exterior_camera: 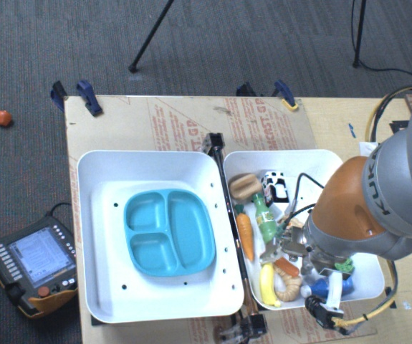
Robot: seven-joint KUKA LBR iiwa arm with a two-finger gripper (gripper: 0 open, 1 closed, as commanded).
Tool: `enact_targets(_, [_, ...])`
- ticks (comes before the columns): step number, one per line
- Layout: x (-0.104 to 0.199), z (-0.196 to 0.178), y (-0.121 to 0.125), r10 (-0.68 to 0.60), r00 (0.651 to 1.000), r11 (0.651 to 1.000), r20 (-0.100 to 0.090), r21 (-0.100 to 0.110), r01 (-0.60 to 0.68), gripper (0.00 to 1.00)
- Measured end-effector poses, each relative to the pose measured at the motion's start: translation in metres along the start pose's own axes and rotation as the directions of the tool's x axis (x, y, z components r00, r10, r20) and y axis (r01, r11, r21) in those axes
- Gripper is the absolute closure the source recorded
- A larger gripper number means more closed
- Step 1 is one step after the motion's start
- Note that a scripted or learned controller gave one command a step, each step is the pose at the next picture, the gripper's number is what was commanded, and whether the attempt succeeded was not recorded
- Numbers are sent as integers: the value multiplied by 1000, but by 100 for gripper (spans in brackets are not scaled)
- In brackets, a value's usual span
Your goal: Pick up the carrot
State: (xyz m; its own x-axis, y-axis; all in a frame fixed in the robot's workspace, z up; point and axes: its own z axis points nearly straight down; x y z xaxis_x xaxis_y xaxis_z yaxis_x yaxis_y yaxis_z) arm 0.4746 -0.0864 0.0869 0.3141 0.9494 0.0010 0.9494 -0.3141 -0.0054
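Note:
The carrot (244, 235) is orange with a green top and lies lengthwise along the left wall of the right bin (313, 156). My gripper (283, 248) hangs low over the middle of that bin, a short way right of the carrot and apart from it. The grey arm with its orange band (342, 203) covers the bin's right half. The gripper's metal body sits among the toys, and nothing is seen held in it.
Around the carrot lie a brown bun (244, 185), a black-and-white toy (275, 187), a green bottle (266, 219), a yellow banana (266, 284), a shrimp-like piece (289, 287) and a blue item (334, 287). The left bin (98, 192) holds a blue divided plate (168, 232).

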Motion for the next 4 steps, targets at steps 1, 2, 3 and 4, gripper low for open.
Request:
enact_targets(1, [0, 0, 0, 0, 1000, 1000, 0, 0, 0, 0])
enact_targets(2, [4, 0, -1, 196, 981, 981, -1, -3, -196, 0])
enact_targets(3, [4, 0, -1, 196, 981, 981, -1, -3, -196, 0])
enact_targets(4, [4, 0, -1, 196, 981, 981, -1, -3, -196, 0])
